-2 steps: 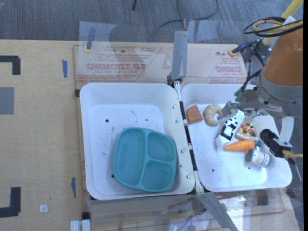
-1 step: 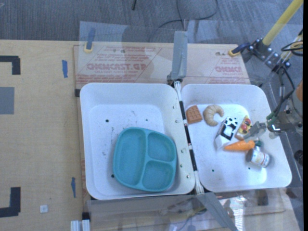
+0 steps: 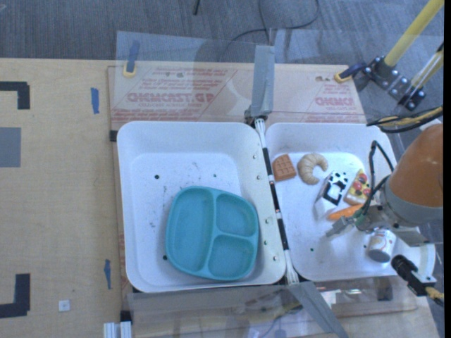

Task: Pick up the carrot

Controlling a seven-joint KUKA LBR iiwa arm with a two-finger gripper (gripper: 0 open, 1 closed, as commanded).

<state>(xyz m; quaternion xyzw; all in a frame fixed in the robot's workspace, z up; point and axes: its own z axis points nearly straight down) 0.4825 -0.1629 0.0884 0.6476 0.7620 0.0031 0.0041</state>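
Down in the right bin (image 3: pixel 310 259), the gripper (image 3: pixel 343 224) hovers low over the smooth white floor, its thin metal prongs splayed apart and gripping nothing. The carrot (image 3: pixel 345 212), a slim orange taper, lies just beside those tips. Farther from the carrot sit a curled, glossy croissant (image 3: pixel 311 167) and a ridged brown waffle (image 3: pixel 283 167). Left of the carrot's bin, a teal divided plate (image 3: pixel 211 232), rounded and matte.
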